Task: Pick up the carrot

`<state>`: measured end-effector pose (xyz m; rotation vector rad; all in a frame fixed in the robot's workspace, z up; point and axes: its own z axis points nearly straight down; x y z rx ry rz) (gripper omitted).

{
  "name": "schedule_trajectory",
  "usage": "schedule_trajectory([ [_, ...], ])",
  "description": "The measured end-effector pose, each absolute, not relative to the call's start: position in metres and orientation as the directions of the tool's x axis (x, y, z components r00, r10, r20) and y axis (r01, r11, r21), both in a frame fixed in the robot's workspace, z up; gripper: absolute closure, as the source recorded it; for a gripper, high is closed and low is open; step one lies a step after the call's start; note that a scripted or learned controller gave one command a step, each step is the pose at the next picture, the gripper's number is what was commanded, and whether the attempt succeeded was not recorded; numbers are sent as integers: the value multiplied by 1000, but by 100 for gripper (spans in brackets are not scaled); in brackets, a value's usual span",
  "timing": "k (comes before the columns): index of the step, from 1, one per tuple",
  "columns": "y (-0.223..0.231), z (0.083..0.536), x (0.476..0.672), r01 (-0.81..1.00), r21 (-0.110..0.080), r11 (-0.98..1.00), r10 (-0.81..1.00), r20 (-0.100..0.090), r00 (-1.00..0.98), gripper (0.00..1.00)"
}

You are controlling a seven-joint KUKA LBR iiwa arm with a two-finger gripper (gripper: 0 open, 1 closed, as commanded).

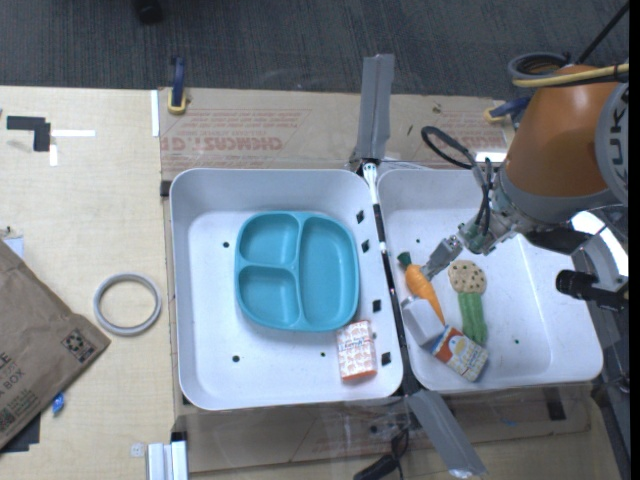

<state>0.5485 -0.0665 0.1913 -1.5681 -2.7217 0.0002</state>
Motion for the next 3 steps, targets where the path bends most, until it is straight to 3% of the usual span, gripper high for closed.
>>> schedule_trajectory([
  [1, -109, 110, 550, 800, 0, 600, 800, 1, -600, 0],
  [2, -84, 236, 566, 795, 1, 607, 795, -2, -607, 0],
  [3, -64, 191, 553, 742, 0, 670, 742, 0, -670, 0],
])
